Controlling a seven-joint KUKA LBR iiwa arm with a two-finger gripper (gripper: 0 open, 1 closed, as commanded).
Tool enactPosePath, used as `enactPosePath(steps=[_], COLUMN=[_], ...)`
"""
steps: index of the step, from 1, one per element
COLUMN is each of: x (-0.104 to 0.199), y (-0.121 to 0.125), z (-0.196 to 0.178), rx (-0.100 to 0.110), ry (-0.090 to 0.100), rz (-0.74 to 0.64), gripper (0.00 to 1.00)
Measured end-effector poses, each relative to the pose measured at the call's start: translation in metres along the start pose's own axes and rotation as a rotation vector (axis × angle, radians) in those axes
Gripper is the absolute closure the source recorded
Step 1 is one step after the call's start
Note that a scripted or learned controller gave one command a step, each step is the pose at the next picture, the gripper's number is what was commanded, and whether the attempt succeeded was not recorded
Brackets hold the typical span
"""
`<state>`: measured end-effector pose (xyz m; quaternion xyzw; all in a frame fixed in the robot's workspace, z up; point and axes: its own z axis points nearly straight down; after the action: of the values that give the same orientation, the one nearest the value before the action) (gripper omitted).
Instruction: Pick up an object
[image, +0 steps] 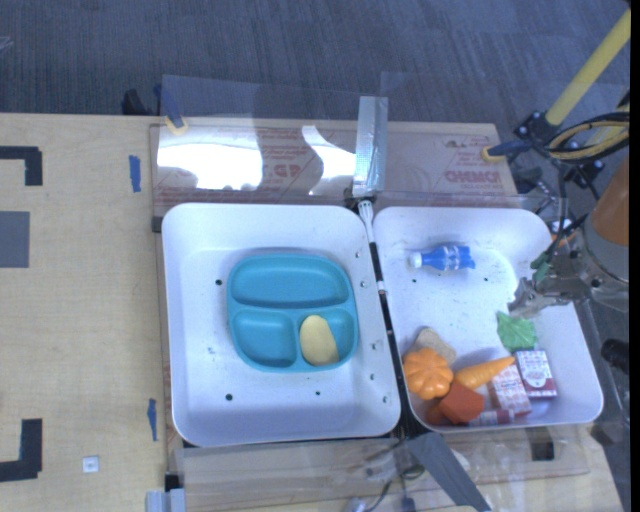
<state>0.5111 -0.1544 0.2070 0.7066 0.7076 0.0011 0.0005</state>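
My gripper (530, 298) hangs over the right side of the right bin (470, 225), right above a small green item (517, 329) that lies on the bin floor. Whether it touches that item is unclear. A blue bottle (443, 258) lies on its side toward the back of this bin. Crowded along the front are an orange pumpkin (428, 371), a carrot (485, 371), a red piece (462, 404), two small red-and-white cartons (535, 372) and a tan piece (434, 344).
The left bin (190, 300) holds a teal divided plate (290, 285) with a yellow oval item (318, 340) in its front right compartment. A metal divider post (369, 145) stands behind the bins. Cables and a yellow pole (590, 70) are at the back right.
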Motion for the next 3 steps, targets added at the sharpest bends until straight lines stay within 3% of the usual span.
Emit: enactPosePath(steps=[1,2,3], x=[0.0,0.008,0.051], y=[0.0,0.065,0.118], z=[0.001,0.116,0.121], rx=[0.001,-0.005,-0.003], ry=[0.0,-0.002,0.0], rz=[0.0,-0.13,-0.036], gripper=[0.0,0.0,0.0])
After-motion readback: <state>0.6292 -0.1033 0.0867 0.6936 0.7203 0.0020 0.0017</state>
